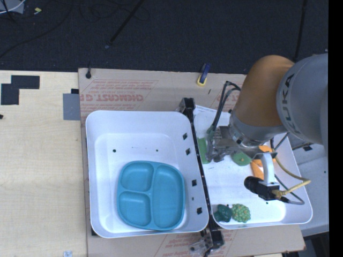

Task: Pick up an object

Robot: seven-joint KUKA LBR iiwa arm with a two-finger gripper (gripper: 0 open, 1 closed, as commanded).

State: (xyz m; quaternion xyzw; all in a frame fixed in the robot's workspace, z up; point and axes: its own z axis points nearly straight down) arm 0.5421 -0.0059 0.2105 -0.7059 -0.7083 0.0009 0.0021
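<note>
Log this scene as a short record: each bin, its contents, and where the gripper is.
left bin: shallow white bin holding a blue three-compartment plastic tray
right bin: second shallow white bin
right bin, near edge: dark teal bumpy lump beside a light green bumpy lump
right bin, middle: orange piece, partly hidden by the arm
gripper: gripper over the right bin's far left part, next to a green object
held: cannot tell
</note>
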